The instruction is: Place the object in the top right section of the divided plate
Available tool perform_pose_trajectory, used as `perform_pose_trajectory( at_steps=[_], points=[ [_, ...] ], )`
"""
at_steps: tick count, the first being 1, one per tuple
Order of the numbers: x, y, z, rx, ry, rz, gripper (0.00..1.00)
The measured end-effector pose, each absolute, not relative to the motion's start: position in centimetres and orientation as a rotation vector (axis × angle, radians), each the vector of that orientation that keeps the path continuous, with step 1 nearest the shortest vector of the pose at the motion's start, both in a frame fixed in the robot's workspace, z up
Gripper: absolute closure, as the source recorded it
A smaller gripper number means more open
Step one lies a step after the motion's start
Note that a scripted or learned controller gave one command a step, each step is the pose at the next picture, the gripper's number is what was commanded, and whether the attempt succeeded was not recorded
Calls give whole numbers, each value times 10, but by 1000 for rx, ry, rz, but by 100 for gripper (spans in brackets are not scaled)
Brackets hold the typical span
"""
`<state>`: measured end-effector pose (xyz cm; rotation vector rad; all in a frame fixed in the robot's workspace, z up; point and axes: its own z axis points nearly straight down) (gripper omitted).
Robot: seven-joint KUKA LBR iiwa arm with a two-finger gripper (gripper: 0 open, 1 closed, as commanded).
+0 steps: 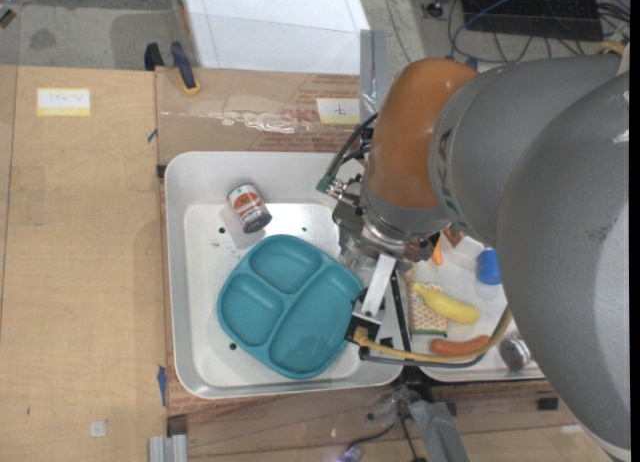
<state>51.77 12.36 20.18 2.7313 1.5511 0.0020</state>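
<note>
Teal divided plate [285, 305] sits at the near side of the left bin [176, 250]; gripper [362, 250] is at its right edge, tucked under the arm, so can't tell if it's open or holding anything; small can [248, 208] lies just beyond the plate's far-left rim, long axis roughly near-far, silvery end facing near.

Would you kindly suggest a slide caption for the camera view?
Robot arm over two white bins: a teal divided plate and a small can in one, a banana in the other.
</note>
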Motion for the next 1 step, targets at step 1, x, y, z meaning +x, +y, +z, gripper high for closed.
perform_pose_trajectory(
  at_steps=[1],
  points=[
    [478,152,145,2732,1555,-4,100]
  ],
)
